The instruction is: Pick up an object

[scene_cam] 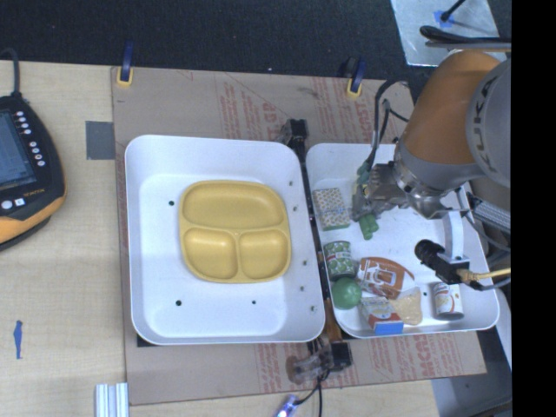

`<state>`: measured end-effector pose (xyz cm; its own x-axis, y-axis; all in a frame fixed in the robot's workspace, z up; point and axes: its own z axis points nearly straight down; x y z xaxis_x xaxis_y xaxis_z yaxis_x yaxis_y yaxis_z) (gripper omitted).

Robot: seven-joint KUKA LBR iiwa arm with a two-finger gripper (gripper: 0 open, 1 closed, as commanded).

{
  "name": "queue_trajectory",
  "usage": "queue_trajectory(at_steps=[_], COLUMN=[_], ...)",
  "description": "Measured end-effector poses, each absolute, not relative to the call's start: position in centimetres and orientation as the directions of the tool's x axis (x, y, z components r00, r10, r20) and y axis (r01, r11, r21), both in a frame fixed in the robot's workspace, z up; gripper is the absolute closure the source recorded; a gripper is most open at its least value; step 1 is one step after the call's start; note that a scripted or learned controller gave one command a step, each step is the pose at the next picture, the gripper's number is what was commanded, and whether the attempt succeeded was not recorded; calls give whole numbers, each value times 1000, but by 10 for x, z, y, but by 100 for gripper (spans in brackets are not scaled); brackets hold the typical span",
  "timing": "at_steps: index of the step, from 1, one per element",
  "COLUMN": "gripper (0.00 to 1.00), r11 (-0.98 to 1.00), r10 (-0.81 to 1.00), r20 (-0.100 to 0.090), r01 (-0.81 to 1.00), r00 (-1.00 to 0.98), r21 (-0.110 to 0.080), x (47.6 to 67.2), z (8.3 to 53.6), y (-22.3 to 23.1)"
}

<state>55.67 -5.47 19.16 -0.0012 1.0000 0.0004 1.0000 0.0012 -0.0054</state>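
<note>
Under gripper [369,205] in right bin [486,320]: small green obj [368,227], touching fingertips.

— What sits in the right bin [486,315]?
— A green ball [347,294], a small can [446,301], a patterned packet [331,208], and a red-and-white wrapper [383,275], all crowded toward its near side.
</note>
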Motion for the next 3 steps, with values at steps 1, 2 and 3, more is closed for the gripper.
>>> queue_trajectory(at_steps=[1, 2, 3], gripper=[100, 100, 100], r11=[4, 5, 4], r10=[1000, 1000, 1000], r20=[2, 1, -2], r01=[1000, 1000, 1000], r00=[-4, -5, -4], r21=[-4, -3, -6], x=[528, 540, 557], z=[227, 266, 192], y=[7, 60, -15])
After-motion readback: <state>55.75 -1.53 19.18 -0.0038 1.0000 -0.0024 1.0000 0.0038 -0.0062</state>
